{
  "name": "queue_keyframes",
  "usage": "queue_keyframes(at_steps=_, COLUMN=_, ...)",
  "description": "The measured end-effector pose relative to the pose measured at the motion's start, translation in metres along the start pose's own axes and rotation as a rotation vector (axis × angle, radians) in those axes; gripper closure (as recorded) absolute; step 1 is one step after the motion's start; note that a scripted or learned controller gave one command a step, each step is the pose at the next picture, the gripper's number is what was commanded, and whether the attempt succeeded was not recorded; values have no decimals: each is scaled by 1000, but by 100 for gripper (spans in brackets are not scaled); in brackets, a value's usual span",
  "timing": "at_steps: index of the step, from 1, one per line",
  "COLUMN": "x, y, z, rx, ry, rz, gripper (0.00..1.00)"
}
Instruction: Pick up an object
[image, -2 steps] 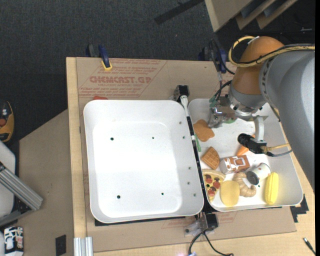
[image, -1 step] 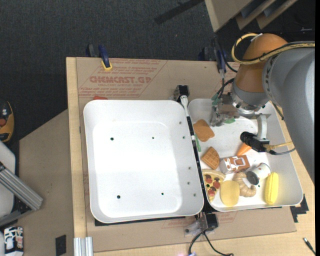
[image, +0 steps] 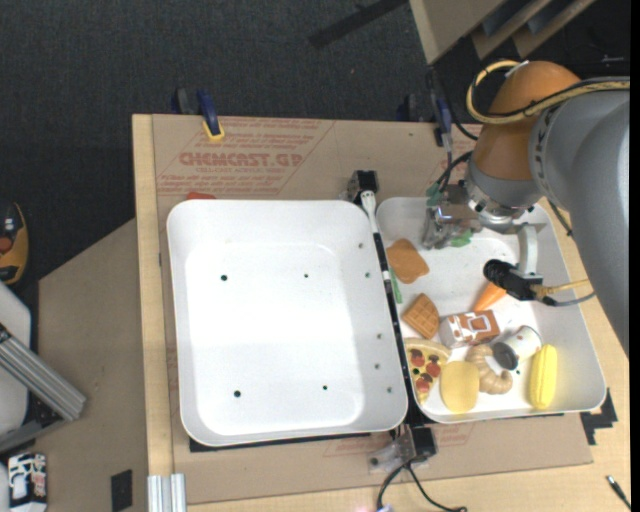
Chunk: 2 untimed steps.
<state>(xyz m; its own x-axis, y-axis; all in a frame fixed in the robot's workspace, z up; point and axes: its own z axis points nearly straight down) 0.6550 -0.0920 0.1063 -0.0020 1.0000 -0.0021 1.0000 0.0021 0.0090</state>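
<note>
A flat bench (image: 150, 300) topped with brown cardboard printed in red lettering, seen from above at a slant. Two shallow white bins sit on it side by side, touching along their inner edges: a left bin (image: 280, 315) and a right bin (image: 575, 385). Blue clamps (image: 211, 113) grip the board's far edge.

Vantage: above the bench (image: 150, 300), looking down at a slant.
Facing: the far bench edge lay toward 12 o'clock, the near edge toward 6.
Nearness: far enough to take in both bins, the left bin (image: 200, 230) and the right bin (image: 580, 385) (plus dark floor beyond).
Arm (image: 580, 140): entered from 3 o'clock.
</note>
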Motion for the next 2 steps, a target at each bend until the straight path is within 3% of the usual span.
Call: queue_keyframes(at_steps=2, x=0, y=1, z=-21, rx=-6, ry=-2, rz=-1, gripper=100)
